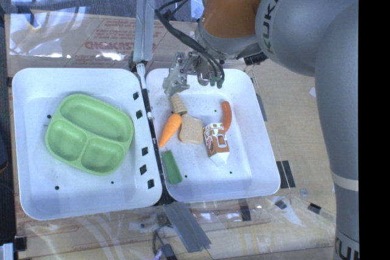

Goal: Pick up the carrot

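Camera view puts my gripper [183, 77] over the far edge of the right bin [262, 161], toward its far-left corner. I cannot tell from this angle how it is set, and I see nothing held in it. The carrot [170, 128] lies on the bin floor against the left wall, nearer the front edge than the gripper and slightly left of it. Its long axis runs on a diagonal, thick end up toward a small ridged tan piece [178, 105], tip pointing to the front-left. A beige block [191, 130] touches its right side, so I judge the approach tight there.
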`<state>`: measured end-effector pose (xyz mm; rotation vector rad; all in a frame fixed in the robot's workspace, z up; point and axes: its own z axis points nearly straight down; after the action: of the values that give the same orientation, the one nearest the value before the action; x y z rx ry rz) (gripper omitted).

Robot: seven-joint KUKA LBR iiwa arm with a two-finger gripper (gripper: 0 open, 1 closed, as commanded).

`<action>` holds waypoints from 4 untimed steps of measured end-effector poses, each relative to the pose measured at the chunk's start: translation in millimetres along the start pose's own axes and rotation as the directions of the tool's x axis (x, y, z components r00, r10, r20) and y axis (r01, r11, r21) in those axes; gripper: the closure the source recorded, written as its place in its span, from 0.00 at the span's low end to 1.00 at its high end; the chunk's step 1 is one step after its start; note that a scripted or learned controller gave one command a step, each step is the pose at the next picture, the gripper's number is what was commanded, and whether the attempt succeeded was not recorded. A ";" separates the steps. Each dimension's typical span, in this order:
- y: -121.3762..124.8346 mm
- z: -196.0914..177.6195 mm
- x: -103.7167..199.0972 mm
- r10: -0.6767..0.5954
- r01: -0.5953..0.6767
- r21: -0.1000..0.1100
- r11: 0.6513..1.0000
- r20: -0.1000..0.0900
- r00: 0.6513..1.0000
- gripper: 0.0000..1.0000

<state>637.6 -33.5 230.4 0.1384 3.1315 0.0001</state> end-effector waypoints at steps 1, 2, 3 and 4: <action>26.1 -64.9 32.4 -0.712 0.712 -0.001 0.703 0.000 0.703 1.00; 3.3 -60.3 45.4 -0.909 0.909 -0.007 0.416 -0.003 0.416 1.00; 2.1 -26.3 93.8 -0.847 0.847 -0.007 0.532 -0.004 0.532 1.00; 2.0 -24.5 132.1 -0.549 0.549 -0.003 0.836 -0.006 0.836 1.00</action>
<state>506.1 -19.9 253.9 -0.7662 3.0468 -0.0006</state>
